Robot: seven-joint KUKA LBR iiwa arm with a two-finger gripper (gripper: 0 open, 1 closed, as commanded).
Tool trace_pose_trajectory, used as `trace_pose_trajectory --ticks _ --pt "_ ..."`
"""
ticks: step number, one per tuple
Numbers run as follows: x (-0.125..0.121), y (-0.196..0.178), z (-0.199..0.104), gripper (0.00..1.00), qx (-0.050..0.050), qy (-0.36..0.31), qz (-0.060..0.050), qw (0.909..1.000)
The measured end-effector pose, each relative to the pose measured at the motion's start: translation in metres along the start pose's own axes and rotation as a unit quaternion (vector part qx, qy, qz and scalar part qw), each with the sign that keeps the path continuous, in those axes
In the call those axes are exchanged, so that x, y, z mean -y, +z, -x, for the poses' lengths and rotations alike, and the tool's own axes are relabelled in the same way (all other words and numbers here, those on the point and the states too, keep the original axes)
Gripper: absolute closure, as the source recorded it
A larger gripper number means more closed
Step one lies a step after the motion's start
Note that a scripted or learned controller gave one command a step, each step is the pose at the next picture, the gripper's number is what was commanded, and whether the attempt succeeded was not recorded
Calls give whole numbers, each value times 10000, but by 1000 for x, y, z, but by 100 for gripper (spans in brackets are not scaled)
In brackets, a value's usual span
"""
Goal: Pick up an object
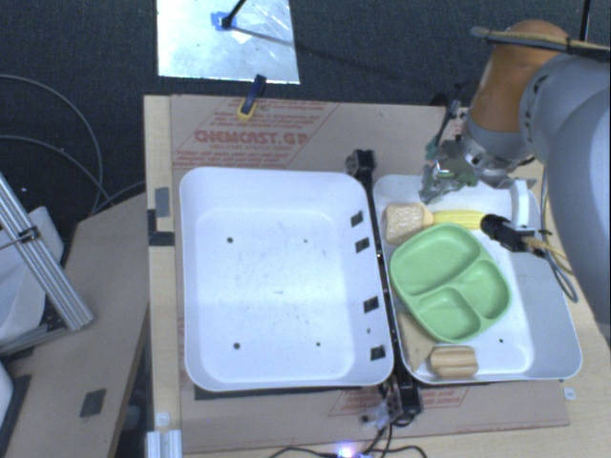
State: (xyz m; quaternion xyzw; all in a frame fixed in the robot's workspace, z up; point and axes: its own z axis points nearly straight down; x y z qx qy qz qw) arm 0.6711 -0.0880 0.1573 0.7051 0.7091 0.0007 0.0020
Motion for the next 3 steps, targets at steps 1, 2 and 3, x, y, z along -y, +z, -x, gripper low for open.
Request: trace_pose_trajectory --ticks 1,2,3 --pt "92 57 -1 100 -8 -5 43 10000" --pt "79 -34 -93 100 -24 -37 37 10000" --pt "11 -29 -38 100 0 23 26 10000"
